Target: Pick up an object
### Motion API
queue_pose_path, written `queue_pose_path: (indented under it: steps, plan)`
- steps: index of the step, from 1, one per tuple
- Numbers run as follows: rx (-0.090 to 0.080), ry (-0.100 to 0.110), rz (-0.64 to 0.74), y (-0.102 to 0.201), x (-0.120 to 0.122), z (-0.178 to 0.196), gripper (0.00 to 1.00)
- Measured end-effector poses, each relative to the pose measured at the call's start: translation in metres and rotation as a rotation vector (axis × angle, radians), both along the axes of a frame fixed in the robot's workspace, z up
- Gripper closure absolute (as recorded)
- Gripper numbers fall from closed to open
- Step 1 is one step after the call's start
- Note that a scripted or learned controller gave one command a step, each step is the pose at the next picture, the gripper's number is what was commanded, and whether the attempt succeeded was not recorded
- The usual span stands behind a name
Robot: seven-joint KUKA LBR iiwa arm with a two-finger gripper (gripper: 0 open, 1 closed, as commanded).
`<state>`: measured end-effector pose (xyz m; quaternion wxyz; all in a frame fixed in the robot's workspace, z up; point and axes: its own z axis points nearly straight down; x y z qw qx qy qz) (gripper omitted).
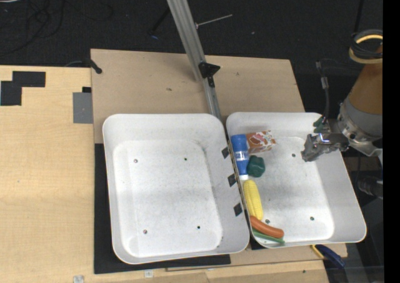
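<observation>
objects crowd the right bin's (325,225) left wall: nearest an orange-red piece (269,231), then a yellow corn cob (252,198), a green block (256,165), a blue tube (239,150) and a red-brown packet (261,141). farther right, the pincer (310,152) hangs over the bin's far right; whether it is spread or pressed together i cannot tell.

We note a tan counter (250,82) bearing two shallow white bins: the left bin (165,185) and, touching its right side, the right bin (312,213). A black mat (100,213) underlies the left bin.
</observation>
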<state>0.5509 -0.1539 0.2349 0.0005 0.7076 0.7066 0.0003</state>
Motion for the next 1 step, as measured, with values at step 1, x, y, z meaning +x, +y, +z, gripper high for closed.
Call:
queue_pose_path:
  steps: [1]
  plan:
    - [0.003,0.005,0.005,0.0508,-0.0053,-0.0109,1.0]
